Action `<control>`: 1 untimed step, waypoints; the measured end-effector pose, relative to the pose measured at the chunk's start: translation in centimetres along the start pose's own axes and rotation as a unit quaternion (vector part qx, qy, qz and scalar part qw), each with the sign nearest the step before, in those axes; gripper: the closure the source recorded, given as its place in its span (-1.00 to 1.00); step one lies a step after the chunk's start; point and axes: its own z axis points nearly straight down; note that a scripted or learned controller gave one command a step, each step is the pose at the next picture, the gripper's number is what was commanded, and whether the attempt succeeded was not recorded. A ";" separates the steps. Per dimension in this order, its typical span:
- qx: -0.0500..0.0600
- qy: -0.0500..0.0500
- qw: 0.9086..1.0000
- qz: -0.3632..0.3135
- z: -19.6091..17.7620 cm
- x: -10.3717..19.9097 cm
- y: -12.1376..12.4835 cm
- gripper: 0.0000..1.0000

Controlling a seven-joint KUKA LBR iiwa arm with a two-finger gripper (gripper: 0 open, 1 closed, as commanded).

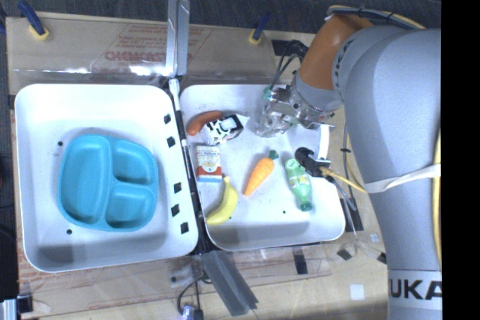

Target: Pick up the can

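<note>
Can (pixel 209 162) between banana (pixel 223 203), carrot (pixel 259 174) and hot dog (pixel 204 121).

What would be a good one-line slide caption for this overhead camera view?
Grey robot arm's gripper reaches into the right bin, which holds a carrot, banana and green bottle; blue tray fills the left.

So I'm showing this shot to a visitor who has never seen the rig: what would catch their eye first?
Probably the bright blue three-compartment plastic tray lying in the left white bin. Next, the big grey arm with its orange band reaching in from the right, its hand over the top of the right white bin. Below it lie an orange carrot, a yellow banana and a green plastic bottle.
</note>
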 end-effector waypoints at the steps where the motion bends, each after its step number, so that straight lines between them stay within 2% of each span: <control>1: 0.003 0.000 0.965 0.264 -1.0 8.6 -4.5 1.00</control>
